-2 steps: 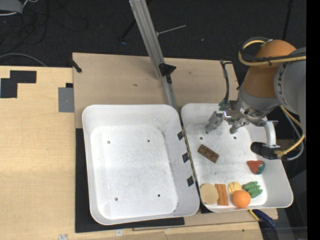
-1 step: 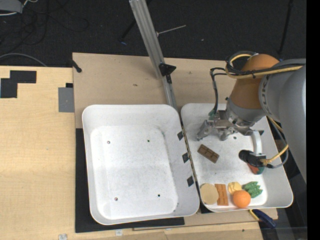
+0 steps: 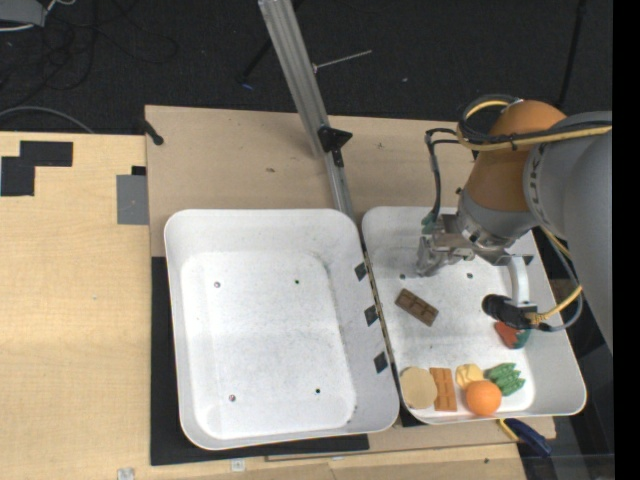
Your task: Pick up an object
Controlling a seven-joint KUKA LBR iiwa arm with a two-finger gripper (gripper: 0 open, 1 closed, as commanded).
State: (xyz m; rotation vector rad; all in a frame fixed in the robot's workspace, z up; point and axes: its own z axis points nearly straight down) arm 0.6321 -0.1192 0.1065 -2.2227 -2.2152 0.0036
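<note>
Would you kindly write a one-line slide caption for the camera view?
KUKA arm's gripper hovers in the right bin above a brown block; toy foods cluster at its near edge.

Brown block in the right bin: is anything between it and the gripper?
Nothing visible does. The gripper sits above the brown block in the view, with bare right bin floor between them. The other items cluster along the bin's lower edge.
</note>
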